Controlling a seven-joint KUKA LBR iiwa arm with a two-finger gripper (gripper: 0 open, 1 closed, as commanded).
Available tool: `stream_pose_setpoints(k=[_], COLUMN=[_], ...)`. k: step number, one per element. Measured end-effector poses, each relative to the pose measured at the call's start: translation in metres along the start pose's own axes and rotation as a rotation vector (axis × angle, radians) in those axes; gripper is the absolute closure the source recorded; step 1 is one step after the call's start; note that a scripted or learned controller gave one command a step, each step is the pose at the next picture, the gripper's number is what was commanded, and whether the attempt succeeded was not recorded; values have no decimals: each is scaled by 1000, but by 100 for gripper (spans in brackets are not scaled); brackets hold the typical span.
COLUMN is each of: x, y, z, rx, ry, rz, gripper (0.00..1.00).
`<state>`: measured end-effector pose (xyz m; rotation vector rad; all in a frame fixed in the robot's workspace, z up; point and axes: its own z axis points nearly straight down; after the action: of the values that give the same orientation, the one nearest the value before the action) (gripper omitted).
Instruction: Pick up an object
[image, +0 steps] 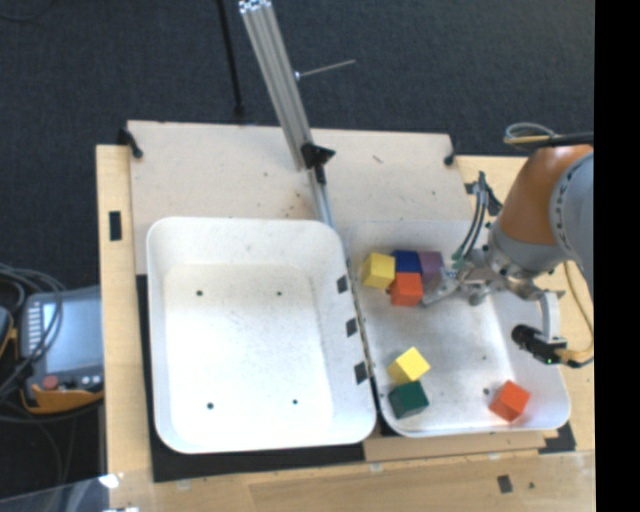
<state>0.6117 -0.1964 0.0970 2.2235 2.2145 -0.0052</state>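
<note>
Jaws (440, 288) just beside orange cube (406, 289), purple cube (431, 264).

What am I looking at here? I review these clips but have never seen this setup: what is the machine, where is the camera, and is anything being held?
One camera looks down at a slant on a bench with two shallow white bins. The grey arm with an orange band reaches in from the right. Its gripper sits low in the right bin, beside a cluster of blocks: yellow, blue, purple and orange. Nearer the front lie a yellow block, a green block and an orange block. I cannot tell whether anything is held.
</note>
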Motion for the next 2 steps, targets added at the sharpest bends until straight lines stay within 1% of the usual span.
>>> stream_pose_setpoints(k=[1, 2], x=[0, 3], y=[1, 11], z=[-13, -62], rx=[-6, -7], ry=[1, 5], rz=[2, -7], gripper=[100, 100])
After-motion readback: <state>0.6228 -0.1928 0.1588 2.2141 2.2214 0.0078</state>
